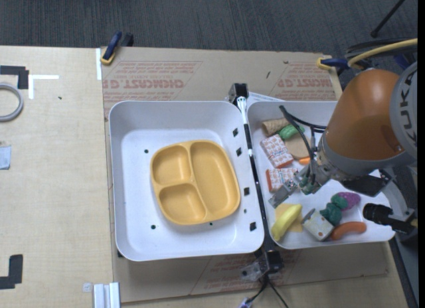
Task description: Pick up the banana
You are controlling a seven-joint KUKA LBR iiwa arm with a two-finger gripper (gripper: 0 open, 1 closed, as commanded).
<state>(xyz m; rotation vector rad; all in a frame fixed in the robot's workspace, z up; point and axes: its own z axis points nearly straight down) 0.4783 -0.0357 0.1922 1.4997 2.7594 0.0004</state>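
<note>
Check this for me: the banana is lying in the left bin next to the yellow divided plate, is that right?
Not quite. The camera view shows the banana lying in the right bin, near its front left corner. The yellow divided plate sits alone in the left bin.

Banana (pixel 286 220) smooth plastic, slight sheen; yellow tray (pixel 194 182) matt plastic; bins (pixel 133 167) glossy white; cardboard (pixel 172 74) matt.

Your arm (pixel 372 117) is reaching in from the right, its orange band bulging large at the right side and the grey wrist section angling down and leftward beneath it. Your gripper (pixel 295 190) is hanging low at the end of that wrist, pointing toward the near left. From this slanted view, its tip is looking cluttered and its fingers' state is not readable.
</note>
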